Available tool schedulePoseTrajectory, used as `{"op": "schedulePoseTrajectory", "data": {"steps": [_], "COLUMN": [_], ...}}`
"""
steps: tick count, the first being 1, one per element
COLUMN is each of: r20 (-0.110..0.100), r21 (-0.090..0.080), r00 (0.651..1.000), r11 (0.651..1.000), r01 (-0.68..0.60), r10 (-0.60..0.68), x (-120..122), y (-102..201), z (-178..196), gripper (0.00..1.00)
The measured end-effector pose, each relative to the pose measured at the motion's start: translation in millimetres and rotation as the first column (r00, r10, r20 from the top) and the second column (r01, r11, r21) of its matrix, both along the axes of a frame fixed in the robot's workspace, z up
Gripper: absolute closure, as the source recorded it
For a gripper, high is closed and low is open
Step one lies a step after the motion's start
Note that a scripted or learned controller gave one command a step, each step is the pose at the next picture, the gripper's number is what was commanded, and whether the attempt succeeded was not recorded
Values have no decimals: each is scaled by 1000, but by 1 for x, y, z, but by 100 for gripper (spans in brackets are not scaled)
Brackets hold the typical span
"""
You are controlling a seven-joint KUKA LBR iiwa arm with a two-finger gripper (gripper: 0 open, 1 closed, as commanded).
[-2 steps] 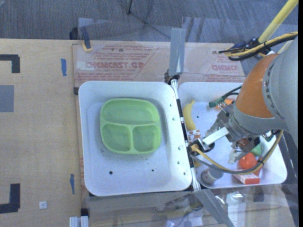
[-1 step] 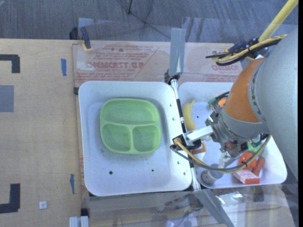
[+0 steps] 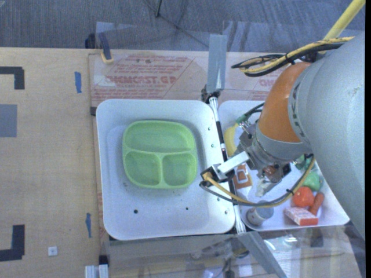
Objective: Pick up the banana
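Left bin holds a green divided tray; in the right bin, a yellow sliver at the left wall, probably the banana, lies largely hidden beneath the arm. The gripper hangs low over the clutter just right of it, its state impossible to tell. Risk: with tomato, carrot and box crowded near, a closure here could catch the wrong item or miss the banana against the wall.
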State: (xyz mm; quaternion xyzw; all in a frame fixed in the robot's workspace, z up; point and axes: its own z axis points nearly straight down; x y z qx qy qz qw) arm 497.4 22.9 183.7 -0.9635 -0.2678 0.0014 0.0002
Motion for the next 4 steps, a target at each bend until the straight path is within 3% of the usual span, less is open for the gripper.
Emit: {"op": "schedulePoseTrajectory", "data": {"steps": [1, 2, 3, 4], "r20": [0, -3, -1, -1], "r21": [0, 0, 2, 3], "r00": [987, 999, 986, 976], "r11": [987, 999, 986, 976], "r01": [160, -47, -165, -220], "r10": [-160, 47, 165, 220], "x": [-1, -18, -16, -1], "y": [-29, 0, 12, -24], "z": [251, 250, 71, 0], "gripper": [0, 0, 0, 0]}}
